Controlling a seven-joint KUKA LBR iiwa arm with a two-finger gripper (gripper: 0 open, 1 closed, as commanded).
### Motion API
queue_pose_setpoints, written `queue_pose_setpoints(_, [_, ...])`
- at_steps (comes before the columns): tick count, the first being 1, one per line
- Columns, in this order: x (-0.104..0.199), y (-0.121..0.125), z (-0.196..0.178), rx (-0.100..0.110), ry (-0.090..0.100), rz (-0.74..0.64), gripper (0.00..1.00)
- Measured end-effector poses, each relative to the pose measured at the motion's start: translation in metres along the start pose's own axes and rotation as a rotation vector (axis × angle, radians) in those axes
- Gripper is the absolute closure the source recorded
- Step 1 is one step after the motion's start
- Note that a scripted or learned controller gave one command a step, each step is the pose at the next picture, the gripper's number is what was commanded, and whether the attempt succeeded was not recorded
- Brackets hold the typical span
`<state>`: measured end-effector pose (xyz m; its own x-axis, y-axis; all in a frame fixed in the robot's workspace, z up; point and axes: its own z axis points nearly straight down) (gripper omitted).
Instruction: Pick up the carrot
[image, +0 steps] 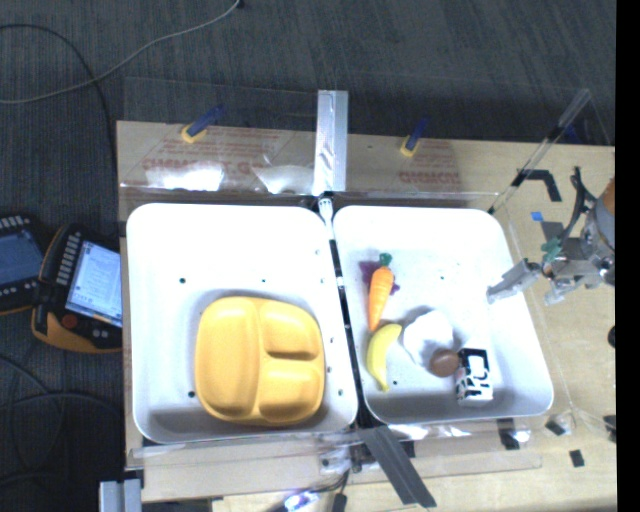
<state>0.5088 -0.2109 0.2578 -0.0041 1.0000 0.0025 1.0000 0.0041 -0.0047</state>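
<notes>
We see the carrot (380, 293) lying in the right bin (520, 330), near its left wall, just above the banana (382, 354) (they seem to touch). The gripper (572, 268) stands beside the bin's right edge; open or closed, we cannot tell.

Even overhead light, soft shadows, slight blur, bins (430, 225) overexposed.
</notes>
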Motion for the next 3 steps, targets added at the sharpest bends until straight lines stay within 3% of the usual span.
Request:
queue_pose_setpoints(1, [0.064,0.071,0.022,-0.001,-0.003,-0.201,0.0])
queue_pose_setpoints(2, [0.096,0.135,-0.101,-0.002,-0.007,-0.502,0.0])
queue_pose_setpoints(3, [0.142,0.128,0.076,-0.001,-0.002,-0.739,0.0])
